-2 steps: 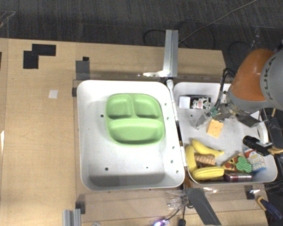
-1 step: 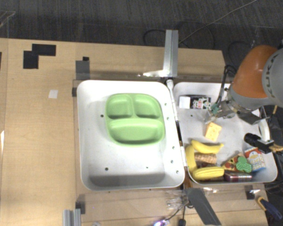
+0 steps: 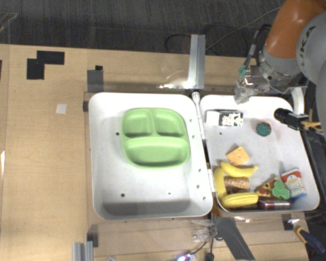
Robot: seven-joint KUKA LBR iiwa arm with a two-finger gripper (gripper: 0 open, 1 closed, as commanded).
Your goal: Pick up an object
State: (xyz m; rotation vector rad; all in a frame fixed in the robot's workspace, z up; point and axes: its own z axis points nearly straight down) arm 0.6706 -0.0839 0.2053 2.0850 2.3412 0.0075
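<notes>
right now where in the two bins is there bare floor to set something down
Left bin: a wide bare strip along the near edge, below the green divided plate, plus margins left of it. Right bin: a bare patch mid-floor, between the black-and-white card, teal round piece and cheese wedge. Its near end is crowded with bananas and other toys.

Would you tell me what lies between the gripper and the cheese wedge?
In the camera view, a black-and-white card lies between the gripper and the cheese wedge.

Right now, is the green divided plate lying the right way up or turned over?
Right way up. The green plate lies flat in the left bin, its three compartments facing up, with nothing in them.
</notes>
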